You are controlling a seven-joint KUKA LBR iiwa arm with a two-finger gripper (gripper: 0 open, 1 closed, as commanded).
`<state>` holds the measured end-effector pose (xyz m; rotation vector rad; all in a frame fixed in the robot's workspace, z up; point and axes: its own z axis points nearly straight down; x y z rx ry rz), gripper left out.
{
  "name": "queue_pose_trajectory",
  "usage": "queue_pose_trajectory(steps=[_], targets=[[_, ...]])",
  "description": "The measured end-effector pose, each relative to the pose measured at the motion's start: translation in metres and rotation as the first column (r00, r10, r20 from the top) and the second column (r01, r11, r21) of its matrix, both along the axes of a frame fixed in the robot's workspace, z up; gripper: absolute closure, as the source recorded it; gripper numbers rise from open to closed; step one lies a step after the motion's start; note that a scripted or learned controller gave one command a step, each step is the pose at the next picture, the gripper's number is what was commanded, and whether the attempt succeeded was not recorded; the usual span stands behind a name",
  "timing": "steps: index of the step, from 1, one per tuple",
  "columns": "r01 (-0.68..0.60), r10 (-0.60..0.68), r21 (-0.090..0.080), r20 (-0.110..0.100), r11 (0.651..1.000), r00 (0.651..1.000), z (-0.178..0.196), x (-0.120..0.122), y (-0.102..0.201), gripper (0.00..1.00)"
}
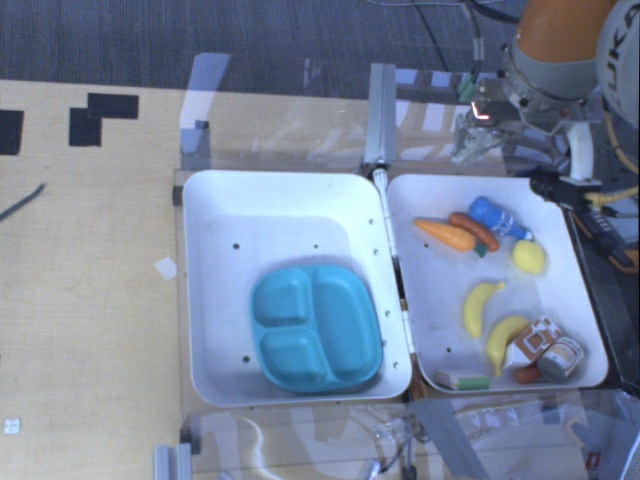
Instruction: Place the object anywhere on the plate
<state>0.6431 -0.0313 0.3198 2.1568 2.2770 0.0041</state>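
A light blue divided plate (316, 326) lies in the left bin (225, 218), toward its front. The right bin (430, 298) holds the loose objects: an orange carrot (445, 234), a red-orange sausage-shaped piece (474, 230), a blue bottle (498, 218), a yellow lemon (529, 257) and two bananas (482, 306) (503, 340). My gripper (482, 128) hangs above the far edge of the right bin, clear of the objects, with the orange band of the arm (570, 8) above it.
A small box and a can (548, 352) sit in the right bin's front right corner, and a flat green and red piece (468, 379) lies at its front edge. A metal post (380, 118) rises behind the bins' shared wall. Cables run at the right.
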Motion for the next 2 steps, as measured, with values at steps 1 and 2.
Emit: queue_pose_trajectory(steps=[1,2], targets=[[0.064,-0.064,0.002,-0.004,0.998,0.998,-0.091,-0.054,0.055,1.00],[0.078,-0.078,0.002,0.001,0.997,0.997,-0.025,-0.067,0.029,1.00]])
